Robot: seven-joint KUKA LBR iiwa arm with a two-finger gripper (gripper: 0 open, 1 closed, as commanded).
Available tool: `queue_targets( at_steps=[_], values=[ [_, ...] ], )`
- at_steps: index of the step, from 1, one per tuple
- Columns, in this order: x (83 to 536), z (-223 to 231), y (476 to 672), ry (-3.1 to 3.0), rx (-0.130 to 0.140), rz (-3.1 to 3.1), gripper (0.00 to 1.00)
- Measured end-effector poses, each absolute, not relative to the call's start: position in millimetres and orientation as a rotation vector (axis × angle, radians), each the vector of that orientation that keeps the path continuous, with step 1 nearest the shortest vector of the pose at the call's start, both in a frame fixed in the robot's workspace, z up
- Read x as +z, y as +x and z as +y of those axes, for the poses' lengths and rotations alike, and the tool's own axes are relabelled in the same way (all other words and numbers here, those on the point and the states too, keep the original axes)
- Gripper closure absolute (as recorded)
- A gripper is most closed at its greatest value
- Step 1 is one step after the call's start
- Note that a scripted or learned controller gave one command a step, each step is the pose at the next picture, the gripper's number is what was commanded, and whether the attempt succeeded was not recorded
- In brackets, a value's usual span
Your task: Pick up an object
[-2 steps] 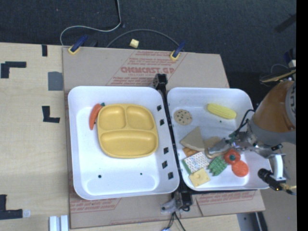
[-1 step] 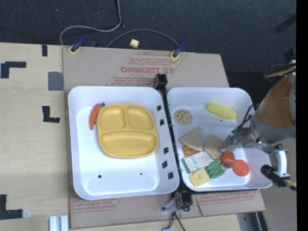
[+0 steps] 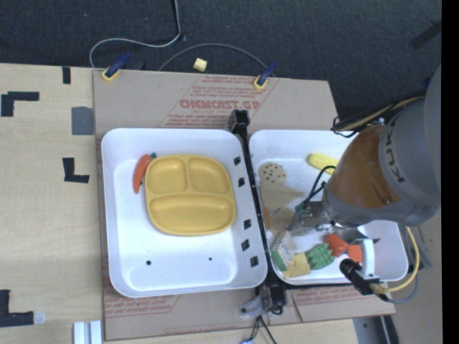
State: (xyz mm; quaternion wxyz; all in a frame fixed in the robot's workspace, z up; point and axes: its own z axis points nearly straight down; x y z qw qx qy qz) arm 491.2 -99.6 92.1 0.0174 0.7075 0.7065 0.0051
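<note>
1. Left bin [image 3: 122, 192]: a yellow divided plate [image 3: 191, 194] lies well left of the gripper, an orange carrot [image 3: 140, 172] touching its left rim.
2. Right bin [image 3: 287, 143]: the gripper [image 3: 305, 217] hangs low over a cookie [image 3: 272, 172], green piece [image 3: 318, 256] and yellow block [image 3: 297, 266]; I judge a straight, centred descent safest.
3. Claw state: cannot tell; the arm's bulk hides that corner.

Camera view: single fixed camera, mounted above the bench [image 3: 43, 192], looking down at a slight slant. Far enough to take in both white bins whole: left bin [image 3: 122, 264] and right bin [image 3: 287, 145], side by side on a cardboard sheet [image 3: 215, 102]. Dark floor [image 3: 287, 20] runs along the top of the frame, beyond the bench's far edge. The arm [image 3: 391, 170] enters from the right, covering part of the right bin.
</note>
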Motion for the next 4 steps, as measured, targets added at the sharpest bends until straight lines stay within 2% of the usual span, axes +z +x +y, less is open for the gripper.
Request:
queue_targets(
  at_steps=[1, 2, 3, 4],
  values=[
    [234.3, -107.5, 526.7, 2.207, 0.015, 2.213, 1.0],
    [225.5, -106.9, 522.5, 2.22, -0.002, 2.222, 0.0],
    [178.8, -168.3, 480.6, 2.232, -0.008, 2.216, 0.0],
    [82.1, -185.1, 484.3, 2.221, 0.001, 2.216, 0.0]
  ],
)
